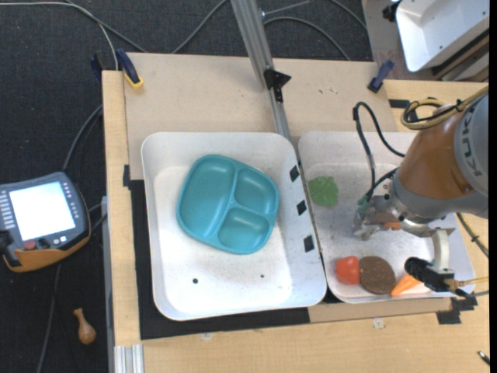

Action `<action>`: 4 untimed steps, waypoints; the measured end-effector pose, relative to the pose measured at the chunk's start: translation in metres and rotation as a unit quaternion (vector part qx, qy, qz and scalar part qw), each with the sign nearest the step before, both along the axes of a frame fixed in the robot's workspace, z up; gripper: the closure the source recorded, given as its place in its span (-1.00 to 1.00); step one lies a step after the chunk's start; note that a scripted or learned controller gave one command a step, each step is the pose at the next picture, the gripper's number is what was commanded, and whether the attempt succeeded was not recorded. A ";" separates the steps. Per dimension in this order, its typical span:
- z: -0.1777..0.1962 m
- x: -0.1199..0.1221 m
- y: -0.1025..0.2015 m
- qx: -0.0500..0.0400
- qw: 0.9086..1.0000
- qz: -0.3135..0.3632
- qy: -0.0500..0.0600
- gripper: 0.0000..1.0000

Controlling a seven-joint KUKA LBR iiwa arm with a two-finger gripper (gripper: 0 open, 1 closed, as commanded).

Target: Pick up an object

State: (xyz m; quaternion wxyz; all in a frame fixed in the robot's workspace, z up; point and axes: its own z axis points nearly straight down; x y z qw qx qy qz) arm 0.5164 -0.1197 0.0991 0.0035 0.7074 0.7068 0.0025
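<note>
The arm is reaching in over the right-hand bin (pixel 342 150), and the pincer (pixel 371 222) is down low near the bin floor; whether it is wide or narrow, I cannot tell from here, and nothing shows between its tips. Just up and to the left of the pincer lies a green object (pixel 323 190), apart from it. Below it, along the near rim, sit a red piece (pixel 348 269), a brown oval thing (pixel 377 274) touching that, and an orange bit (pixel 405 287) off to the lower right (partly tucked under the arm's hardware). Well to the pincer's left, in the other bin (pixel 167 286), a teal divided plate (pixel 229 203) rests on the counter side.
</note>
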 end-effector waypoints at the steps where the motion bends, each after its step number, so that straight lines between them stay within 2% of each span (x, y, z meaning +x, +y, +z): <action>1: 0.042 -0.001 -0.003 0.001 1.000 0.001 0.003 1.00; 2: 0.086 -0.003 -0.003 0.000 1.000 0.001 0.002 1.00; 3: 0.107 -0.002 -0.003 0.001 1.000 0.001 0.002 1.00; 4: 0.103 -0.001 0.054 0.002 1.000 0.003 0.005 1.00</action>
